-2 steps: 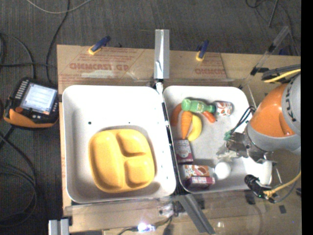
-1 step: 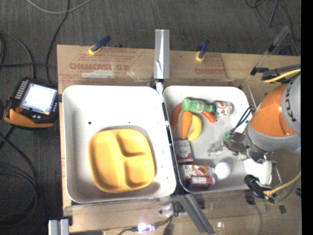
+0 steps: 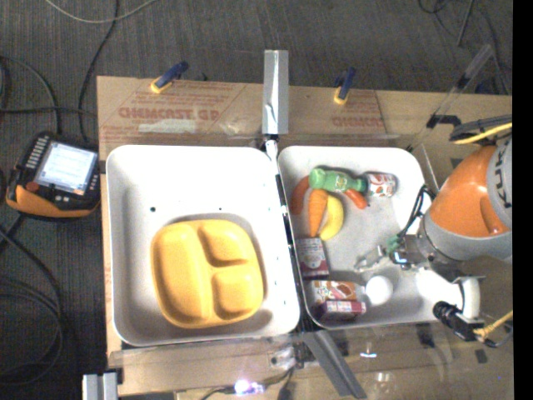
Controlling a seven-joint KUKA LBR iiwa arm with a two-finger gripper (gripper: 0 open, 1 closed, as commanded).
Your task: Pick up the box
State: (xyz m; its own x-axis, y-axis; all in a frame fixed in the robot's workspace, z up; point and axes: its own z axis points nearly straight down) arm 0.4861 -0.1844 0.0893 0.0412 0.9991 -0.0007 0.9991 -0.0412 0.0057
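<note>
Box (image 3: 336,299) lies at btm of right bin (image 3: 414,167), lower-mid frame. Claw (image 3: 372,259) hovers just up-right of it; can't tell if open or closed.

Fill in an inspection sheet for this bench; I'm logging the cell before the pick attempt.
Surface: two white bins side by side, left bin and right bin, on a cardboard sheet held by clamps.
Job's things: box lies at the right bin's near edge, next to a white ball.
Clutter: yellow divided tray in the left bin; green bottle, carrot, banana, small can and dark red packet in the right bin.
Grippers: gripper over the right bin, apart from the box; finger state unclear.
Cables: loose cables on the floor.
Surroundings: teach pendant left of the bench.
</note>
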